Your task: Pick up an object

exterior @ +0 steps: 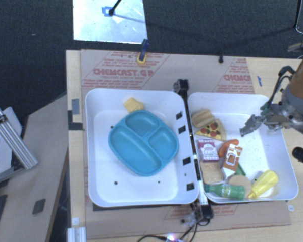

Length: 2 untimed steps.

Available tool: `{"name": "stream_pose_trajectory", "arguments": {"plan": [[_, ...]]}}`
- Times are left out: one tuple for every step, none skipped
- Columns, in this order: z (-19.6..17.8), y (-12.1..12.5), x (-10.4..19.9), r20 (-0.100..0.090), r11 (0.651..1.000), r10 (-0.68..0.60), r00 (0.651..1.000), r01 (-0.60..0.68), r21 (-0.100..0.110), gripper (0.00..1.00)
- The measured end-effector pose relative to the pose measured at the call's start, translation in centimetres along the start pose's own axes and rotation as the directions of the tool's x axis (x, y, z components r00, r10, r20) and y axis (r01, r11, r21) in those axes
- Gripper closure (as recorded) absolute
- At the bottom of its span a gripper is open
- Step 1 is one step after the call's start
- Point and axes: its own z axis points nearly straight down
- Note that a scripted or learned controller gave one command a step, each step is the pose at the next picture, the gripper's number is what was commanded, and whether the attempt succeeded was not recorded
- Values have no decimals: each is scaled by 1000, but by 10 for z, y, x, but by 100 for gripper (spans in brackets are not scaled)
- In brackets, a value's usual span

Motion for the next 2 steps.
{"name": "stream_pose_trajectory", "arguments": {"plan": [[-6,3,0,3,1000,-3,1000,3,-12,0],[38,3,8,1,1000,-2,1000,2,-8,0]]}}
